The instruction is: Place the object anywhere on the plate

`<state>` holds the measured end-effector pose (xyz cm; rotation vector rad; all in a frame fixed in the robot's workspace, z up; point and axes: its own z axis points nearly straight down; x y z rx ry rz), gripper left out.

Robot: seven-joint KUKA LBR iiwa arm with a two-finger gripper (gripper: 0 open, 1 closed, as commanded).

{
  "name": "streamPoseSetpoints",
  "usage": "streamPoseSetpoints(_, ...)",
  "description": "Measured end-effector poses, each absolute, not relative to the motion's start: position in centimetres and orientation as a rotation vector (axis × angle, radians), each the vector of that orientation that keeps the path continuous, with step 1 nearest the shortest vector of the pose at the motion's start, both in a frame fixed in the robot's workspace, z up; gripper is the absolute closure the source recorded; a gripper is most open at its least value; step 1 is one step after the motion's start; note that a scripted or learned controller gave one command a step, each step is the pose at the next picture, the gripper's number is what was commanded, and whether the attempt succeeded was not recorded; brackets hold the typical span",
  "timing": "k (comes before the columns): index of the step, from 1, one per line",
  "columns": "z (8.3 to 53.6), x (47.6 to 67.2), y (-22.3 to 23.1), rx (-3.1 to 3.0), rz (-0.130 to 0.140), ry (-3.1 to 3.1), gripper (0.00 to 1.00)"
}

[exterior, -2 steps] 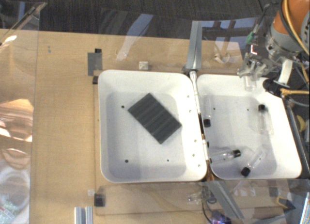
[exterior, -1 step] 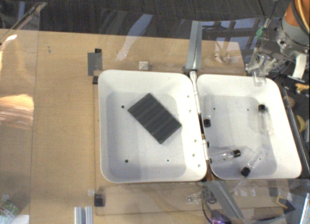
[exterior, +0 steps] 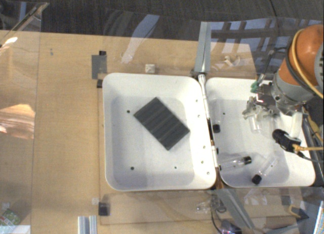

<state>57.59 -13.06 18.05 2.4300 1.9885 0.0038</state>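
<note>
A dark grey ribbed plate point(exterior: 161, 123) lies flat and turned at an angle in the middle of the left bin point(exterior: 114, 142). In the right bin point(exterior: 230, 96), two clear tubes with black caps lie near the front: one point(exterior: 237, 162) on its side, the other point(exterior: 263, 170) slanted with its cap toward the front. A small black piece point(exterior: 216, 127) sits by the bin's left wall. My gripper point(exterior: 254, 112) hangs over the upper middle of the right bin, apart from both tubes and well to the right of the plate.
The grey arm with its orange band point(exterior: 304, 58) covers the right bin's far right corner. A black part with a yellow cable point(exterior: 286, 140) sticks out below the wrist. A metal divider point(exterior: 203, 45) runs back from the gap between the bins.
</note>
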Motion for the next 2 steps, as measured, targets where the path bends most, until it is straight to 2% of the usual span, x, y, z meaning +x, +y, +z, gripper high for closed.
streamPoseSetpoints(1, 13.2, 64.3, -13.8, 2.339, 0.002, 2.095, 1.00)
streamPoseSetpoints(2, 9.0, 66.7, -16.2, 2.218, -0.013, 2.240, 1.00)
